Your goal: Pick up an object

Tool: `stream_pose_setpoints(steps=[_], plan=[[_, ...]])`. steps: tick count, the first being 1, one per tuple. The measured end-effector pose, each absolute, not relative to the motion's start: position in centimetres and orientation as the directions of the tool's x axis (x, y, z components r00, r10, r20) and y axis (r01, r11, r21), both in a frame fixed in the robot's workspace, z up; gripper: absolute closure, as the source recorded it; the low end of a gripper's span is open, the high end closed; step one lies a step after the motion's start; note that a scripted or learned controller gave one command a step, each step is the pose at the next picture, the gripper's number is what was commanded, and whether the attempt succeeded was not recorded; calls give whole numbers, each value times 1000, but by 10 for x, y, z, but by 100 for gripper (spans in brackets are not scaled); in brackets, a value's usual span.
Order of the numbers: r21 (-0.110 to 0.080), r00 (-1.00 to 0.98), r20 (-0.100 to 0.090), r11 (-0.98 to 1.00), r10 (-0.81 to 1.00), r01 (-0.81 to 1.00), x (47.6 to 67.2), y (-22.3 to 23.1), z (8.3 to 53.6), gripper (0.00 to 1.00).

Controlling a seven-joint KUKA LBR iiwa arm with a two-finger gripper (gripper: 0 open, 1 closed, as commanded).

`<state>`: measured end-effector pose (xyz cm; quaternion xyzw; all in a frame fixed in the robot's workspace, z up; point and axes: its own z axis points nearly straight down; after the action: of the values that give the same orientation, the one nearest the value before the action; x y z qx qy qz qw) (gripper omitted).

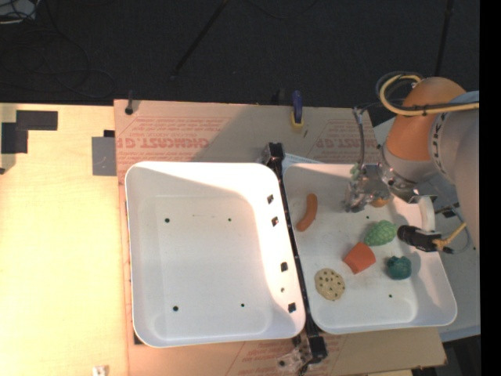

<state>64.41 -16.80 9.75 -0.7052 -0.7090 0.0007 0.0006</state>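
gripper (362, 197) over right bin (438, 308) (upper part), near sausage (307, 211)

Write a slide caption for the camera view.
Gripper above right bin, near hot dog, cookie, red block.

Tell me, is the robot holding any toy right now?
No. The gripper hangs above the right bin with nothing between its fingers; the toys lie on the bin's floor.

Grey KUKA arm (458, 143) with orange band (415, 124) above the wrist enters from the right, wrist angled downward and leftward. Metallic two-finger pincer (362, 198) is lowered, tips pointing down. Finger state indeterminate.
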Motion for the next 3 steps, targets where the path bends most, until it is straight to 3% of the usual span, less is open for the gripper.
stream_pose_setpoints(steps=[3], plan=[[0, -2, -2, 2, 1000, 1000, 644, -171, 127, 100]])
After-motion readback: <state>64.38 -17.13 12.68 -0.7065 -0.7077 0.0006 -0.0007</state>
